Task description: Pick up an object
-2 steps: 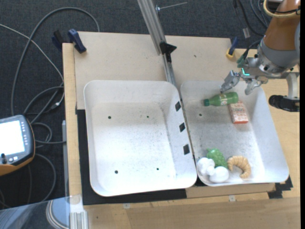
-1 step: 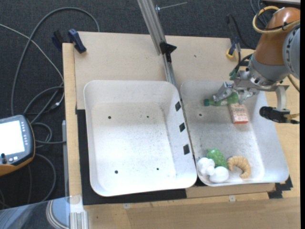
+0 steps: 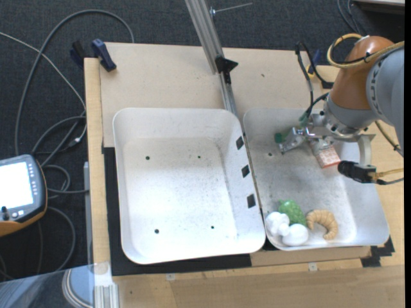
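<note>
left bin point(image 3: 128, 172) floor open, right bin point(image 3: 372, 204) front corner crowded by white balls point(image 3: 287, 228), croissant point(image 3: 324, 223)

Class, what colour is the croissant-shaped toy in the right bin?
Tan: the croissant toy shows best in the camera view, near the right bin's front edge.

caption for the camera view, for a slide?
Gripper over the right bin; green toy, white toy and croissant lie in its near corner.
</note>
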{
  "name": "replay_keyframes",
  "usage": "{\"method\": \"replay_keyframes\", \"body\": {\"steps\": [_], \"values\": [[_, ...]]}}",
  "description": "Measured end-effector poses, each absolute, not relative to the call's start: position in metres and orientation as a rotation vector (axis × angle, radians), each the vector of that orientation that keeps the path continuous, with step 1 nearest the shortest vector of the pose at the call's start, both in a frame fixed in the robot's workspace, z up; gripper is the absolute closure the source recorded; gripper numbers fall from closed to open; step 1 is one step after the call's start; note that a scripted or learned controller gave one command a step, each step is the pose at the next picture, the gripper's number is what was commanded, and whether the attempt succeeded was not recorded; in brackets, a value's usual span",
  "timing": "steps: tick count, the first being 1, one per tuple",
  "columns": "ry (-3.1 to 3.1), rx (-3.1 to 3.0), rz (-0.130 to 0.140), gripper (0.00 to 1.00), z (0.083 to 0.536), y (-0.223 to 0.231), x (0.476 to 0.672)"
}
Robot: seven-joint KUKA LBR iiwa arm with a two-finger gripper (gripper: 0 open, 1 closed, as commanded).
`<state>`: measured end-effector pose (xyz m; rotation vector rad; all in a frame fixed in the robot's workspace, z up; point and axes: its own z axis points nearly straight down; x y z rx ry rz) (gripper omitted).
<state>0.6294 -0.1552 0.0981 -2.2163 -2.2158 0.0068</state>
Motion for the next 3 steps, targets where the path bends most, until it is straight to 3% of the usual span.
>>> {"method": "replay_keyframes", "body": {"steps": [1,2,3], "values": [[-2.218,-2.218,0.003,0.00,0.092,-0.155,0.629],[-2.220,-2.220,-0.002,1.00,0.105,-0.154,0.631],[-2.228,-2.225,-0.006,1.00,0.155,-0.158,0.641]]}}
